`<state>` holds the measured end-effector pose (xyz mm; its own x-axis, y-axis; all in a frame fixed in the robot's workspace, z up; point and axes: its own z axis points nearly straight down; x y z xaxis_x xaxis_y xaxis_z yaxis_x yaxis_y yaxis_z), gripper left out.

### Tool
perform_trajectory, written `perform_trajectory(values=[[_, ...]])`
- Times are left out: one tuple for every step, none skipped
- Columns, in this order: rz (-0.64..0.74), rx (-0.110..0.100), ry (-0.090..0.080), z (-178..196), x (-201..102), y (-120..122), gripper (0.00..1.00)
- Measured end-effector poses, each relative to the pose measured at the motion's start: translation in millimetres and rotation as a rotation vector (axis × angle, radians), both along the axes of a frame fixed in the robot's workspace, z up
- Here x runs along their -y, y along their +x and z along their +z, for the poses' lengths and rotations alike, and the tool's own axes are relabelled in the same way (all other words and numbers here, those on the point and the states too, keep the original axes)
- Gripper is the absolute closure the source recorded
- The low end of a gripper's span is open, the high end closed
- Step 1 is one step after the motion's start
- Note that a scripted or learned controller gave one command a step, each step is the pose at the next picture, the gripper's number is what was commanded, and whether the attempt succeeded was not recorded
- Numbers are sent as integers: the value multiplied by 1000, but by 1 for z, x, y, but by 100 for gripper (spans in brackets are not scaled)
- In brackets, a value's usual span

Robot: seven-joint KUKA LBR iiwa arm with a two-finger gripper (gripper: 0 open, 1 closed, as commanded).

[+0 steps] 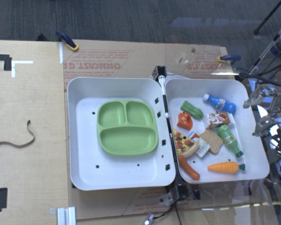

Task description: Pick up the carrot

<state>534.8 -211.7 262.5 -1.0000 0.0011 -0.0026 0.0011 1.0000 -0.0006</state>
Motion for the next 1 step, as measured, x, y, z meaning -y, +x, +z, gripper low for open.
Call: perform_trajectory(values=[[-117, -2, 1, 6, -33, -49, 0]])
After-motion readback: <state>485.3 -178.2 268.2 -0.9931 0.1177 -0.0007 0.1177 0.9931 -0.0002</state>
